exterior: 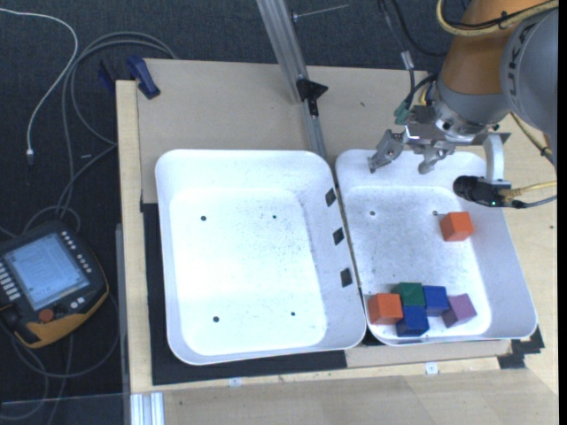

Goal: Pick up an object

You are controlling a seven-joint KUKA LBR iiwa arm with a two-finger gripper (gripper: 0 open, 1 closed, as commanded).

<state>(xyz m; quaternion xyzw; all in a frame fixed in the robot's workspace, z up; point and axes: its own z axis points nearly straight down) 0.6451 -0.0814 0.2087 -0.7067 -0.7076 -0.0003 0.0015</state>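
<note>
Camera view: gripper (pixel 409 155) spread, empty. Below-right, lone small orange cube (pixel 456 227): probably light, rigid; pinch opposite flat faces.

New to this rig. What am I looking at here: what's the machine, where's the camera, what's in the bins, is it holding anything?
It is one shot from a fixed camera above the bench, looking down at a slant. The grey and orange machine at upper right is a robot arm; its job is to pick up an object. Its gripper, a two-finger claw, hangs over the far edge of the right bin with its fingers spread and nothing between them.

Two shallow white bins sit side by side on the bench. The right bin holds small blocks: one orange block alone near the middle, and a cluster at the near edge in orange, green, blue and purple. The left bin sits beside it.

On the floor at left lies the handheld control pad with its cables.
</note>
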